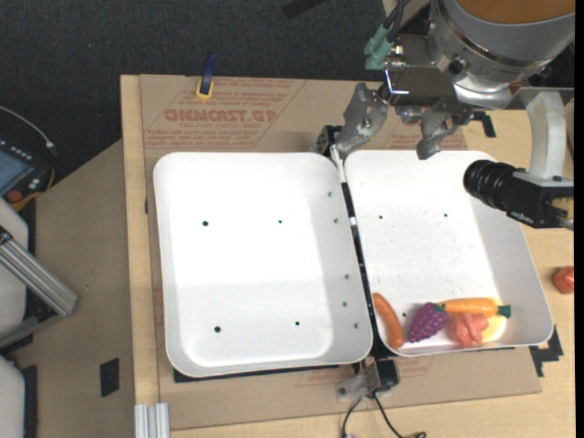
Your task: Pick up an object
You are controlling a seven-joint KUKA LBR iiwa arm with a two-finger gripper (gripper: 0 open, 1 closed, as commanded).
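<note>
We hung our gripper, fingers spread and bare, at the approach step; the toys lay well below them, so next came a descent.

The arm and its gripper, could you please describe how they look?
The arm is a thick grey cylinder with a broad orange band at the top. The gripper has two grey metal fingers under a dark block, with a teal connector and cables beside it.
</note>
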